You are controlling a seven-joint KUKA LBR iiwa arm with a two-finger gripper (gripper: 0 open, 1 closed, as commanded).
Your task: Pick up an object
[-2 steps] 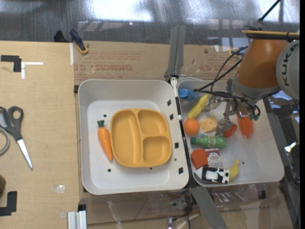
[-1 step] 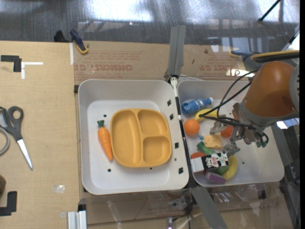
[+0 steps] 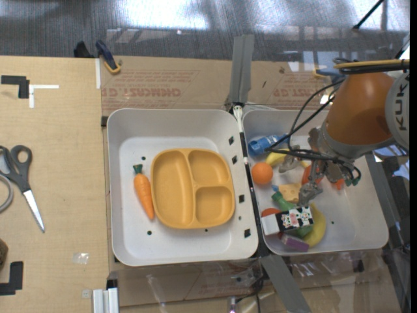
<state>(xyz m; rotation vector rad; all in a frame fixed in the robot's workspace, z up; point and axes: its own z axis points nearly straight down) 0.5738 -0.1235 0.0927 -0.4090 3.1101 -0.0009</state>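
Hovering at right of frame, the gripper (image 3: 314, 186), fingers seemingly narrow and holding nothing, hangs just above-right of the cow-patterned block (image 3: 296, 218).

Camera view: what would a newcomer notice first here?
The yellow divided tray in the left bin, with a toy carrot beside it. Then the right bin, with its heap of small toys including an orange ball, and the arm's claw low over them.
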